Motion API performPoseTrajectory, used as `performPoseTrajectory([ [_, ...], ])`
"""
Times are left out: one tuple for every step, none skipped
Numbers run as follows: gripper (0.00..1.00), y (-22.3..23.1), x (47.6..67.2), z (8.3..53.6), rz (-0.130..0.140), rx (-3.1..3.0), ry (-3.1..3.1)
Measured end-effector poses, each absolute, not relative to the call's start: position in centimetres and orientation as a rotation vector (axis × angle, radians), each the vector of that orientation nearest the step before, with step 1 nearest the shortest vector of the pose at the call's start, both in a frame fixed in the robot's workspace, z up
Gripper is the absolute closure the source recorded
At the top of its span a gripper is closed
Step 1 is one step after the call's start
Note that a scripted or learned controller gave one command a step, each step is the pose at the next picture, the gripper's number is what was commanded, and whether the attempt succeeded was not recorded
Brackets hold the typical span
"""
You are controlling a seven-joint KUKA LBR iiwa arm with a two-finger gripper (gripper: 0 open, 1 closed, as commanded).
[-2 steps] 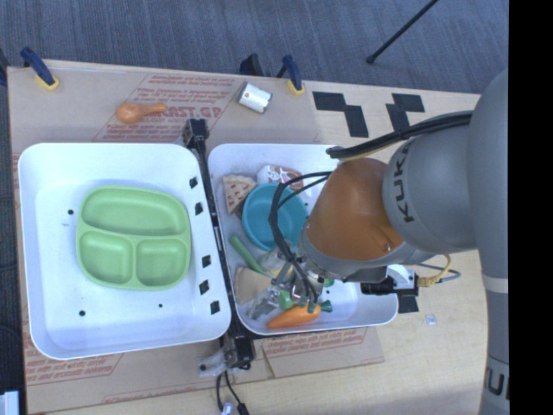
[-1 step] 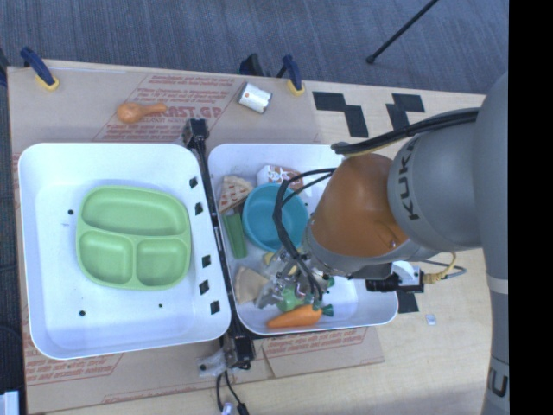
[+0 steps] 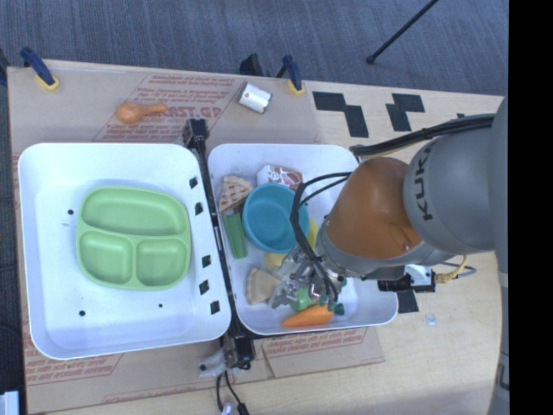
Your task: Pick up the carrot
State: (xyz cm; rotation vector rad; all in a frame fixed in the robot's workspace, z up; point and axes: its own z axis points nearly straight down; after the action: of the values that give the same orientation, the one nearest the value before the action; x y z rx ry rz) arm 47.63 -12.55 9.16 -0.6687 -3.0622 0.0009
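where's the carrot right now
The carrot lies in the right bin, near its front wall, just below the gripper and beside green pieces.

Orange carrot [image 3: 308, 316]; green divided plate [image 3: 134, 236] in a white bin [image 3: 43, 180]; blue bowl [image 3: 270, 216]; grey arm [image 3: 458, 197], orange-banded.

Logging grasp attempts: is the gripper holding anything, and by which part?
Cannot be told. The gripper sits low among clutter just above the carrot in the right bin.
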Motion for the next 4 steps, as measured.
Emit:
performPoseTrajectory([
  [1.0, -19.6, 47.8, 10.7, -0.039, -0.167, -3.121],
  [1.0, -16.4, 50.1, 17.2, 0.001, -0.679, -3.069],
  [0.0, -16.5, 50.0, 17.2, 0.004, -0.68, -3.067],
  [0.0, -15.3, 47.9, 26.6, 0.005, -0.685, -3.074],
])
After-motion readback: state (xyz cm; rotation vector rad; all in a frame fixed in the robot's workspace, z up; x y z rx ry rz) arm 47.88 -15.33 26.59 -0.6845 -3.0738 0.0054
